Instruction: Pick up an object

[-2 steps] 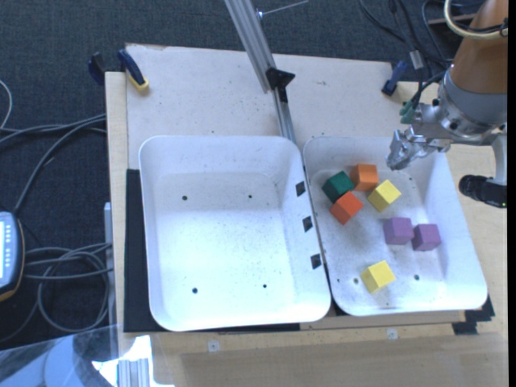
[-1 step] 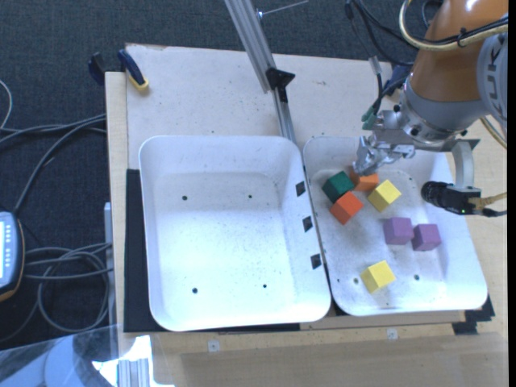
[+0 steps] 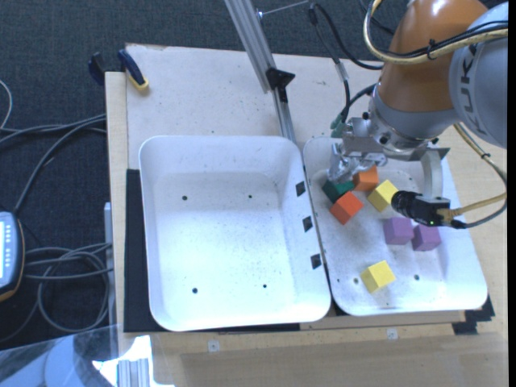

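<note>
Grey arm, glossy orange band, looping cables.

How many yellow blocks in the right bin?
2. One yellow block sits mid-bin beside the orange blocks, just below the pincer; the other yellow block lies alone near the front edge. The arm may hide more.

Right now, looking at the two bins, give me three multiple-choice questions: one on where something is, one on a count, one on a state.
1. Which bin holds the small coloured blocks?
A. left
B. right
C. both

2. How many yellow blocks are there?
A. one
B. two
C. four

3. How does the end effector stand?
A. parked off the bench
B. over the left bin
C. low over the block cluster

Answers: 1 B, all lie in the right white bin. 2 B, one yellow block sits near the front, another yellow block by the cluster. 3 C, the end effector is above the green block.
</note>
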`<control>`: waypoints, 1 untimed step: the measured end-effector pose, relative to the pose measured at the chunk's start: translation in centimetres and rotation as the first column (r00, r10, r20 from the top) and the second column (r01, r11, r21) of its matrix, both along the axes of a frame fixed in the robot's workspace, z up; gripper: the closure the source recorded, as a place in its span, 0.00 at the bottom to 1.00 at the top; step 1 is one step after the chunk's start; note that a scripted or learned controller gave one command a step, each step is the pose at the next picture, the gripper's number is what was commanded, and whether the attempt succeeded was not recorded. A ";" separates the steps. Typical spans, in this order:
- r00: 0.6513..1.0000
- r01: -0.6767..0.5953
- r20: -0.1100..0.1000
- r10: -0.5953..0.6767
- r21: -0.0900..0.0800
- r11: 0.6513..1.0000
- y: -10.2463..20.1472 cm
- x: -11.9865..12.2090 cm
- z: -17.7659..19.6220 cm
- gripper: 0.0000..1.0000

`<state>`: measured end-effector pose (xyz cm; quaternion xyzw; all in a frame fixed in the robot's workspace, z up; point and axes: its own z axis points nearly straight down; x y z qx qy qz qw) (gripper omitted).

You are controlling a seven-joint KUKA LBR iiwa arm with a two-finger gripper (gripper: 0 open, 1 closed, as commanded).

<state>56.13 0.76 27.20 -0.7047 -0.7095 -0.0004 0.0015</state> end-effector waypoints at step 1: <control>1.000 0.001 -0.002 -0.001 0.000 1.000 4.5 -1.7 -1.7 1.00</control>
